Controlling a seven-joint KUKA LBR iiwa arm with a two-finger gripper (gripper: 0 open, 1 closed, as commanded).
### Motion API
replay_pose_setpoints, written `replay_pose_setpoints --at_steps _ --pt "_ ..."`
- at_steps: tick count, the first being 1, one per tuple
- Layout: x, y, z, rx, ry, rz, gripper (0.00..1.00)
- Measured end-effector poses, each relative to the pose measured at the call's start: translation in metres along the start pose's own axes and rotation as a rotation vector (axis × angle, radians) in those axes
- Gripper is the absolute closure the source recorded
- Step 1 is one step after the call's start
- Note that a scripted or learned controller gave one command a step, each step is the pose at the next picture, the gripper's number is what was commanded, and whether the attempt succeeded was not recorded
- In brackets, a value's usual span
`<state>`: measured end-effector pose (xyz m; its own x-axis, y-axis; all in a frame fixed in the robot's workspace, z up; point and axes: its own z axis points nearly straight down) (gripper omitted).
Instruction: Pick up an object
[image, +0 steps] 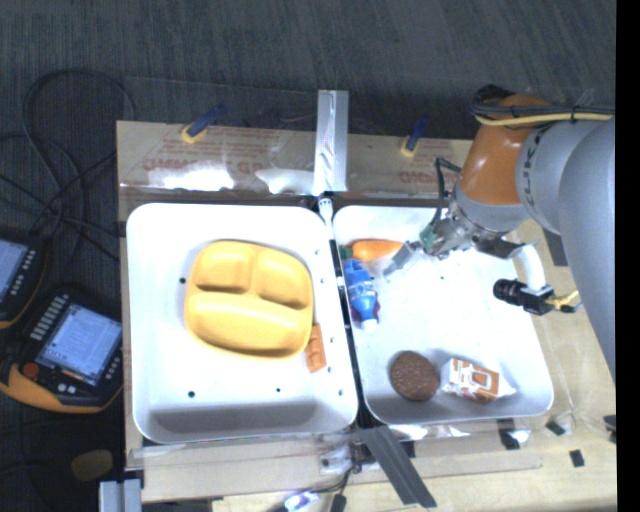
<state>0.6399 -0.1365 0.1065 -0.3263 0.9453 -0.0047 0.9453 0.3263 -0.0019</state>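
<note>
Two white bins are seen side by side. The gripper (398, 262) is lowered into the right bin (500, 345) beside an orange object (376, 247) and a blue bottle (360, 290); its state cannot be told. A brown disc (412, 375) and a small packet (470, 378) lie nearer the front. A yellow tray (250, 297) rests in the left bin (160, 380).

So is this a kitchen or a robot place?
Probably a robot lab, not a kitchen: a big grey and orange robot arm reaches over two white bins of toy food, with handheld control screens and cables beside the bench.
</note>
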Motion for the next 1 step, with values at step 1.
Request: replay_pose_setpoints --at_steps 1 --pt "0.0394 0.0444 -0.0783 -0.003 0.005 -0.077 0.0"
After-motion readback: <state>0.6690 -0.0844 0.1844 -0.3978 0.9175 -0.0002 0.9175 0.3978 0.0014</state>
